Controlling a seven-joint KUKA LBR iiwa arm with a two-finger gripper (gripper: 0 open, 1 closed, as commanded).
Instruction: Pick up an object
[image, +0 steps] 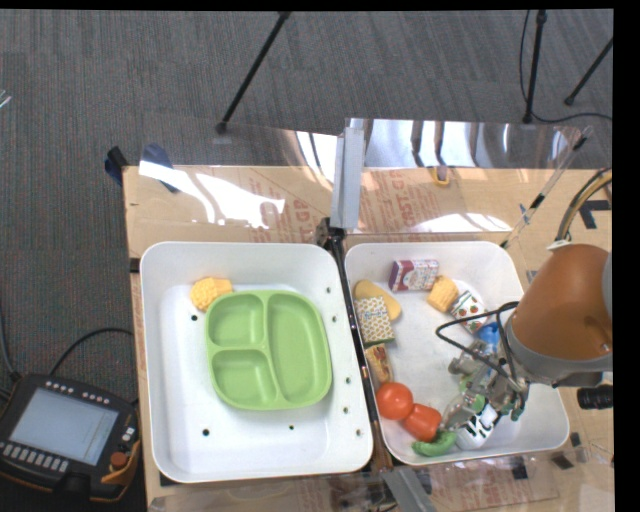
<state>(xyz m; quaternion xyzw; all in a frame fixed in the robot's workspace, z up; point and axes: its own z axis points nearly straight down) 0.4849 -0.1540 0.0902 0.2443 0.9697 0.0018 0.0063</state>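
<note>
- Two shallow white bins: left bin (170, 300) carries a glossy green three-compartment tray (268, 349).
- Right bin (500, 262): smooth red tomato (394, 400); gripper (487, 398) above clutter, finger state cannot be told.

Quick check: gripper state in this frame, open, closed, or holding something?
Two-finger gripper: cannot be told; it is low in the right white bin, over a small white-and-black item.
</note>
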